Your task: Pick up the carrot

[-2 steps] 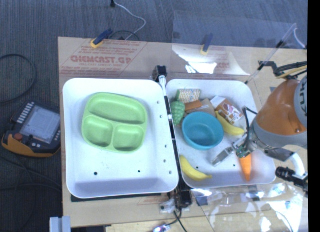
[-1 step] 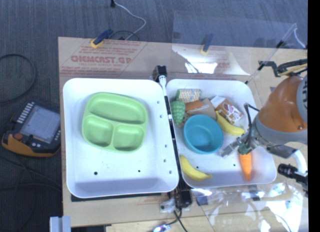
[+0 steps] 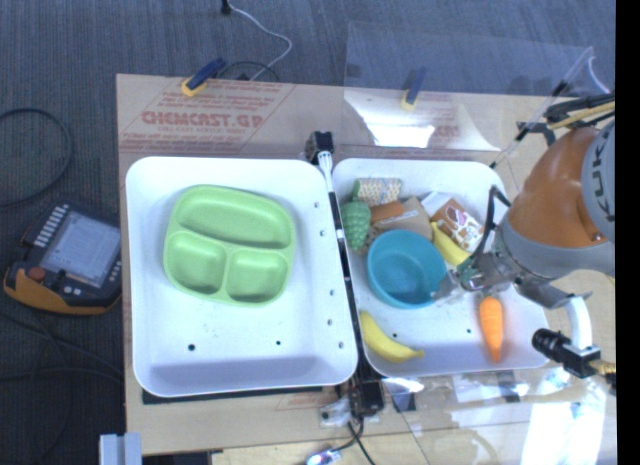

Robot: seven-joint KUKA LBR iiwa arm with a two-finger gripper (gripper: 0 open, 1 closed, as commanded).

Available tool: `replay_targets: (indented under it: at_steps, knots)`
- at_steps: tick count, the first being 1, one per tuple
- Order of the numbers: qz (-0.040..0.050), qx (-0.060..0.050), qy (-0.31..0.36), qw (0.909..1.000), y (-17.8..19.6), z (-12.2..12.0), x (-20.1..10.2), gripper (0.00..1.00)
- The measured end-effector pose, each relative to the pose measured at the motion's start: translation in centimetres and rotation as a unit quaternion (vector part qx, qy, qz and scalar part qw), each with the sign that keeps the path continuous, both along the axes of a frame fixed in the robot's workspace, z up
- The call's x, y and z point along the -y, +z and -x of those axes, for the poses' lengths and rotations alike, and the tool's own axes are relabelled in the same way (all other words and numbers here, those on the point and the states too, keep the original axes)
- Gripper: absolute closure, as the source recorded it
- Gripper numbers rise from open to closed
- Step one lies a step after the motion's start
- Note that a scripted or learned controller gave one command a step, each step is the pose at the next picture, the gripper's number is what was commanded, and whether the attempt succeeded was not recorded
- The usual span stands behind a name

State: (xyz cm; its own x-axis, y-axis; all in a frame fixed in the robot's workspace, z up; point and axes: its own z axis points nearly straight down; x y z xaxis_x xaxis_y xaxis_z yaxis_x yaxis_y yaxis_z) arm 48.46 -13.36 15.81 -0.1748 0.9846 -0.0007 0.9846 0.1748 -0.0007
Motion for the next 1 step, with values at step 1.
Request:
replay_targets:
  at_steps: [1]
  knots:
    - [0.0010,-0.001,0.000,1.0000,0.81,-0.04,0.04,1.00]
